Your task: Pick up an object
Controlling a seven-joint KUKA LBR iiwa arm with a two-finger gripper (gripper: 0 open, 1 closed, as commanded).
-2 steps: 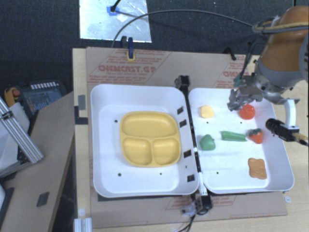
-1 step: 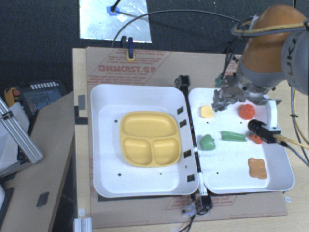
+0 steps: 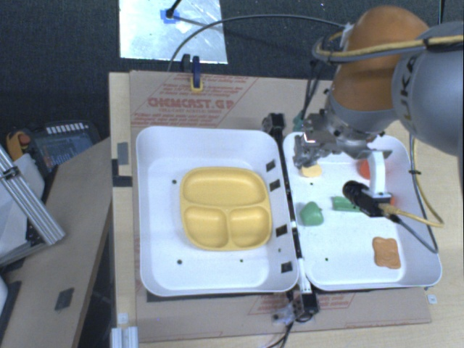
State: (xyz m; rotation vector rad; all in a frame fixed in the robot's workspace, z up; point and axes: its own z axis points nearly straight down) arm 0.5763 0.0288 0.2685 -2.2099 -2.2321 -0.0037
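The right bin [image 3: 420, 267] holds several small things. A pale yellow piece [image 3: 312, 171] lies near its back left. A green lump [image 3: 312, 213] sits by the left wall, with a flat green piece [image 3: 342, 204] to its right. A red-orange thing [image 3: 364, 169] lies further back, partly hidden by the wrist. A brown-orange waffle-like piece [image 3: 386, 252] rests at the front right. My gripper [image 3: 309, 149] hangs over the bin's back left corner, just above and behind the pale yellow piece.
The left bin [image 3: 156, 216] holds a yellow divided tray [image 3: 225, 207]. The grey arm with its orange band [image 3: 377, 42] covers the back right of the right bin. A black divider strip [image 3: 283, 187] runs between the bins.
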